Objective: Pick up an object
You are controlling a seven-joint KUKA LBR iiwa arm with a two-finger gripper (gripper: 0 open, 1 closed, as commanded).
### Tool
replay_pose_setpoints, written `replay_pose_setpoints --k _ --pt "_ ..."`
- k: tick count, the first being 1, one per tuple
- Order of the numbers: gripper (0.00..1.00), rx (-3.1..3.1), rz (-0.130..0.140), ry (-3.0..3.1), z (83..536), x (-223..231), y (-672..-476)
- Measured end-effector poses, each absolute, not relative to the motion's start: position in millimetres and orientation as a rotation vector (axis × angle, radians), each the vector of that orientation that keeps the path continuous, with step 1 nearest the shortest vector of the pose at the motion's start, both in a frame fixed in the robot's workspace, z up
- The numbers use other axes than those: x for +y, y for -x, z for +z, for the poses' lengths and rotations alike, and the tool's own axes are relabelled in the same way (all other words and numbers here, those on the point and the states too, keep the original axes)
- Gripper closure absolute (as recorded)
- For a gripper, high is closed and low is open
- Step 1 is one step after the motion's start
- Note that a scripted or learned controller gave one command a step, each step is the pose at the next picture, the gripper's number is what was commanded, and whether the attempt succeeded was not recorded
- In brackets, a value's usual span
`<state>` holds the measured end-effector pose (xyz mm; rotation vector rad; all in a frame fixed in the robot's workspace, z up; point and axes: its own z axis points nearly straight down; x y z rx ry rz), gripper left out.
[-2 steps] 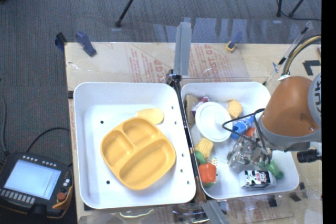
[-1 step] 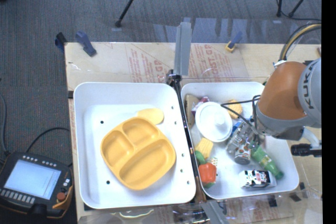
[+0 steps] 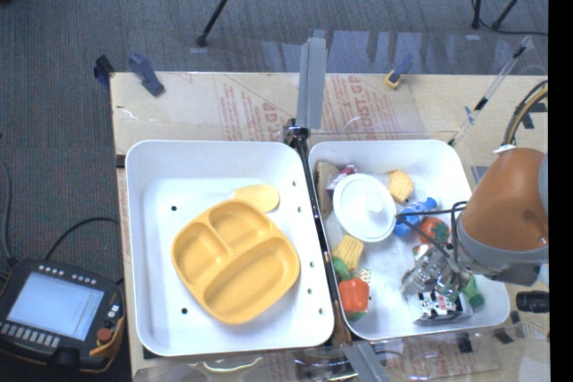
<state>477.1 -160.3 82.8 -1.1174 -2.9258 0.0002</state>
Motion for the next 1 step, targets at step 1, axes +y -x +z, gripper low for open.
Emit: replay_pose_setpoints --k 1 --pt "1.0 -2.747 0.002 1.51 83.1 -138.2 -536.2"
